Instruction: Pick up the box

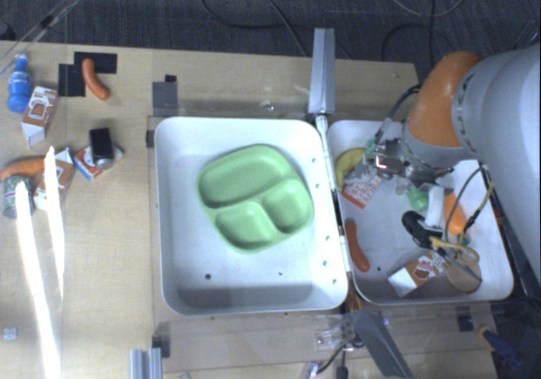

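1. Current step: approach. The arm (499,107) reaches over the right bin (499,284), with the claw (385,162) low at the bin's upper-left area, near the yellow banana (349,163).
2. Claw state: cannot be determined; the wrist hardware hides it. No object is visibly held.
3. Task object: a small box (362,192) with red-and-white print lies just below and to the left of the claw, near the bin's left wall. A second carton (418,272), brown and white, lies tilted at the bin's lower edge, well apart from the claw. Judged target: the nearer box.
4. Next move, as a judgement: shift slightly toward the left wall, descend, close on the box, then lift. The banana and the wall crowd the grasp; a sideways nudge is a risk.
5. Left bin (169,284): holds a green divided tray (256,197).
6. Writing: print on both cartons and on the cartons on the worktop (110,242) is too small to read. No brand is legible.
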Robot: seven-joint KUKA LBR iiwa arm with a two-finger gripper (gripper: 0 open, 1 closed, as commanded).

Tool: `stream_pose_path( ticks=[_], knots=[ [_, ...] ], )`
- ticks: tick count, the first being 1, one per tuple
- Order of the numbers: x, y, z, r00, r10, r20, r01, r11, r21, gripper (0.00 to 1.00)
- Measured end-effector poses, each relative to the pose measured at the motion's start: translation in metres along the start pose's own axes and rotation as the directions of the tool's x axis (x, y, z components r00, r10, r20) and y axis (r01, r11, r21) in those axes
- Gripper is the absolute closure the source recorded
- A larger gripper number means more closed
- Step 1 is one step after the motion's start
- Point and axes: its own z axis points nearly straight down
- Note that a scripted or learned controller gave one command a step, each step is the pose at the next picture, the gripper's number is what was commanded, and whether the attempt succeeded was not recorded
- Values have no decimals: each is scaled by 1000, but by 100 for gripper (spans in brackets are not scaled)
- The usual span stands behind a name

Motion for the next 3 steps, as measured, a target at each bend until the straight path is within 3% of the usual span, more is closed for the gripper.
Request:
stream_pose_path(
  ticks=[1,2,3],
  knots=[
    [2,3,-11,1000,-9,0,9,1000,-8,100],
    [3,3,-11,1000,-10,0,10,1000,-7,0],
    [-3,13,11,997,72,9,-73,997,23,0]
  ],
)
